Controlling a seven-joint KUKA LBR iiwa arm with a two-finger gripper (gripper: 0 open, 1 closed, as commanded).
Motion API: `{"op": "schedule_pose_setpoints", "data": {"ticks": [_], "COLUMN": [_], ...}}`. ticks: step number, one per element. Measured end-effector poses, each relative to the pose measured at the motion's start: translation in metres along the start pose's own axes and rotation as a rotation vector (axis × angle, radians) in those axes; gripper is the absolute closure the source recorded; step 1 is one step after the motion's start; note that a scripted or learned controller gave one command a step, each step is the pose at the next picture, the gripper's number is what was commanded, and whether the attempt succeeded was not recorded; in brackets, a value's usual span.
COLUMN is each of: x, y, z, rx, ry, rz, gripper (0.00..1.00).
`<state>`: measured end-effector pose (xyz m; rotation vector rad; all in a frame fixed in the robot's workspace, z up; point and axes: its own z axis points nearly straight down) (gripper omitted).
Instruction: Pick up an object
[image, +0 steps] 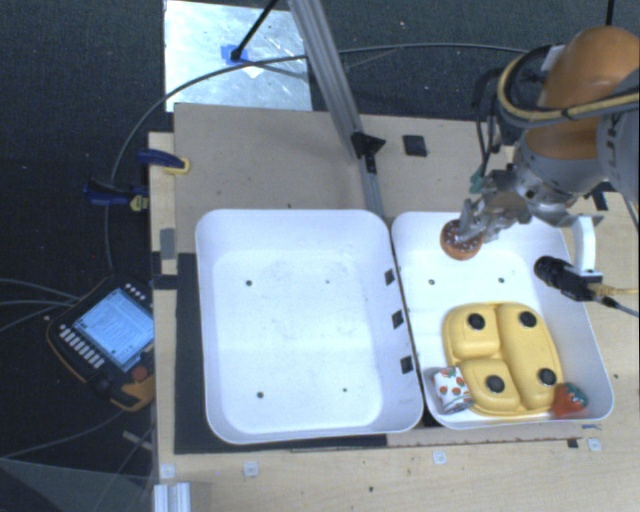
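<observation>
Fingertips (478, 224) pressed down onto a small round brown object (461, 241) at the upper left of the right bin (590, 340); spread impossible to tell. Lower in the same bin: a glossy yellow four-lobed block (500, 357), a spotted white wrapper (449, 388), a red piece (568, 401) half hidden. At frame centre, left bin (215, 300), smooth white plastic.

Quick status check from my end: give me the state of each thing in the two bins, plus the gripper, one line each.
Gripper: low over the right bin's far edge, at the small round brown object; fingers unclear.
Small round brown object: under the gripper tip; grasp not confirmed.
Yellow plastic block with four black holes: lying flat in the right white bin.
Small white object with red spots: against the block's near left corner.
Small red object: in the bin's near right corner.
</observation>
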<state>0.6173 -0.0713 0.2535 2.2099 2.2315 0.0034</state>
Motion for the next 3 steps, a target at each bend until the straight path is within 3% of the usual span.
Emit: {"op": "schedule_pose_setpoints", "data": {"ticks": [3], "x": [0.173], "y": [-0.005], "z": [0.021], "rx": [0.002], "ry": [0.001], "rz": [0.000], "gripper": [1.00]}}
